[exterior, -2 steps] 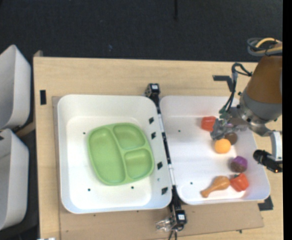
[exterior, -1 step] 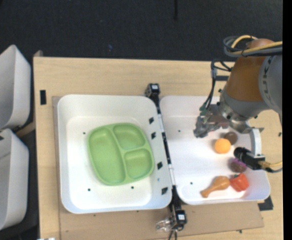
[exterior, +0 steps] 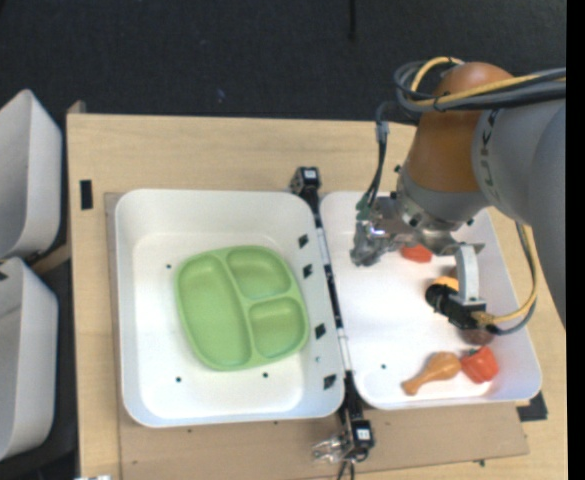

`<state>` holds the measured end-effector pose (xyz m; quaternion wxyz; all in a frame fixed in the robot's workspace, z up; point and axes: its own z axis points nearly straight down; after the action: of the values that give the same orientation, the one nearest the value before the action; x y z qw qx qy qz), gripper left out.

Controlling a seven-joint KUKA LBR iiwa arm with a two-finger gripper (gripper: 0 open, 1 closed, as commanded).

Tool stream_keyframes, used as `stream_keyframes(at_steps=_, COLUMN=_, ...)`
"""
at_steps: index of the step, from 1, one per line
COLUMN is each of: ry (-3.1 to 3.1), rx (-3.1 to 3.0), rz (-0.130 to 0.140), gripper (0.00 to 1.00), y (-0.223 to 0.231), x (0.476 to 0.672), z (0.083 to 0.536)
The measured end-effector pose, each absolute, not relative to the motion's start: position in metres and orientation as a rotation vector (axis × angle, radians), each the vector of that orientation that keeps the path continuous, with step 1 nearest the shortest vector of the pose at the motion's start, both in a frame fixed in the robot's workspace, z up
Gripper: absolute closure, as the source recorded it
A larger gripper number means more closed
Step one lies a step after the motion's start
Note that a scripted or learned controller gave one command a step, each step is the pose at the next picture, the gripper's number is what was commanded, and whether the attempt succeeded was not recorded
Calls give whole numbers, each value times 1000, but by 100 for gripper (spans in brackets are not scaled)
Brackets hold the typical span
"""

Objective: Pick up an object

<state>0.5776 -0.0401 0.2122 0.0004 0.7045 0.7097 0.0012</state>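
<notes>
Two shallow white bins sit side by side on your pale wooden bench (exterior: pixel 202 148), and the grey arm with its orange band (exterior: pixel 452 158) reaches over the right-hand bin (exterior: pixel 392 313). Your gripper (exterior: pixel 365 248) hangs low over that bin's upper left part, close to the wall it shares with the left-hand bin (exterior: pixel 122 298). From this slant you cannot tell whether the gripper is open or closed, and you cannot see anything held in it.

Your candidates for picking all lie in the right-hand bin. A small orange piece (exterior: pixel 416 254) rests just beside the gripper, on the side away from the shared wall; whether the two touch cannot be made out. Well apart from it, near the bin's front edge, a tan drumstick-shaped toy (exterior: pixel 432 372) lies on its side with its narrow end towards the shared wall. A red-orange chunky piece (exterior: pixel 480 365) sits against the drumstick's thick end, towards the bin's outer corner.

In the left-hand bin you have a light green plastic plate with three compartments (exterior: pixel 240 306), lying flat near the middle.
</notes>
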Motion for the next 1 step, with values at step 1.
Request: stream_keyframes(at_steps=1, ry=2226, rx=2216, rz=2, gripper=100, y=15, x=586, z=224)
